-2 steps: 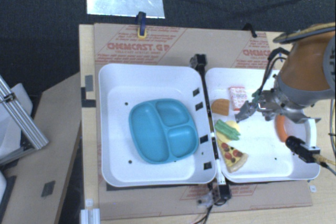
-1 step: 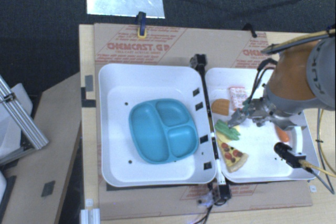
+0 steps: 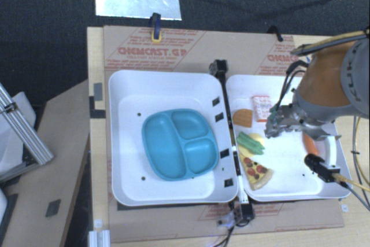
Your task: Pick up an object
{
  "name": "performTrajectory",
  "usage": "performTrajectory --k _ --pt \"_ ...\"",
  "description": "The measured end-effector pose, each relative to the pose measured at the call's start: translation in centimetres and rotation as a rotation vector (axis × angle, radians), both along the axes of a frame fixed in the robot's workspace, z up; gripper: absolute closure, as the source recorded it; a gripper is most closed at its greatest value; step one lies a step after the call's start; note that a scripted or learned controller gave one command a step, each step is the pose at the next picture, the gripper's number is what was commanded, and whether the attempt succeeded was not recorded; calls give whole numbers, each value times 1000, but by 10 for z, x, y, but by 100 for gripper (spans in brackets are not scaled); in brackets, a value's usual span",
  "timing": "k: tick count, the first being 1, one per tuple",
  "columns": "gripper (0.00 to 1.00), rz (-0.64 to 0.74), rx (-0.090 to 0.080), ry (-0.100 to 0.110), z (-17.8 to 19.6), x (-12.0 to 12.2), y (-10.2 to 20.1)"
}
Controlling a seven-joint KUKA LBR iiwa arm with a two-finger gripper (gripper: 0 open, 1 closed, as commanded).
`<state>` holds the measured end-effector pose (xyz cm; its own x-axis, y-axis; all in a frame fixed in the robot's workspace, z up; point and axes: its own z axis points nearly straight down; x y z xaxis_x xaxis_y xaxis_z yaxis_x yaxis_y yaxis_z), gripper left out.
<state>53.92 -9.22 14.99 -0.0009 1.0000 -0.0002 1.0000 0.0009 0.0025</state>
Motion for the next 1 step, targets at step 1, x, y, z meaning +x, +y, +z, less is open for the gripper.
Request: performTrajectory --k 1 --pt "100 3 -1 -5 64 1 -3"
